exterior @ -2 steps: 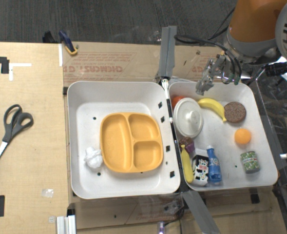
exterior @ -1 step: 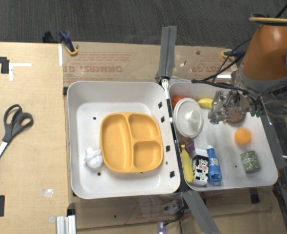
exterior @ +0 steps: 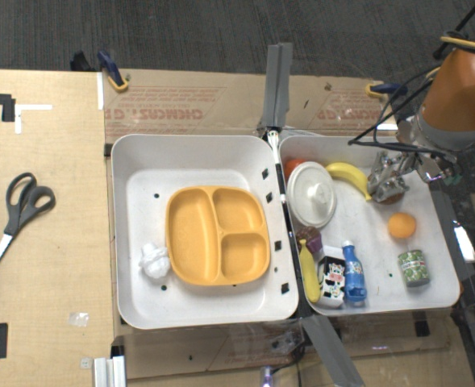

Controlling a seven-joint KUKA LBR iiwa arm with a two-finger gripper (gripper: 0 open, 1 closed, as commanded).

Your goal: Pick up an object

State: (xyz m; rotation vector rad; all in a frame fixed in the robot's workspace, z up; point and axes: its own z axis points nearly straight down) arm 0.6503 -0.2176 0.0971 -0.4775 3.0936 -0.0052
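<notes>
Two shallow white plastic bins sit side by side on the bench, the left bin (exterior: 132, 240) and the right bin (exterior: 439, 285), meeting at a grey divider bar. The largest thing in them is a yellow three-compartment plastic plate (exterior: 218, 235) lying flat in the middle of the left bin, with a small crumpled white wad (exterior: 153, 259) touching its lower left edge.

The right bin holds the smaller objects. A round white lidded bowl (exterior: 312, 196) rests against the bin's left wall, with something red-orange (exterior: 295, 169) partly hidden behind it. A curved yellow banana (exterior: 350, 177) lies just beside the bowl, its far end close to the gripper. Along the near left side stand a blue bottle with a white cap (exterior: 352, 275), a black-and-white carton (exterior: 331, 277) touching it, and a long yellow piece (exterior: 307, 271) against the wall, with a small purple item (exterior: 312, 239) above them. A green patterned can (exterior: 414, 268) lies near the right wall, and a small orange ball of fruit (exterior: 402, 226) sits apart from the rest, between the can and the gripper.

The grey arm with its orange band (exterior: 459, 91) reaches in from the right and points down over the far right part of the right bin. The metal two-finger gripper (exterior: 388, 181) is low, just beside the banana's end and above the orange fruit (the finger gap cannot be told, and nothing is seen held)
</notes>
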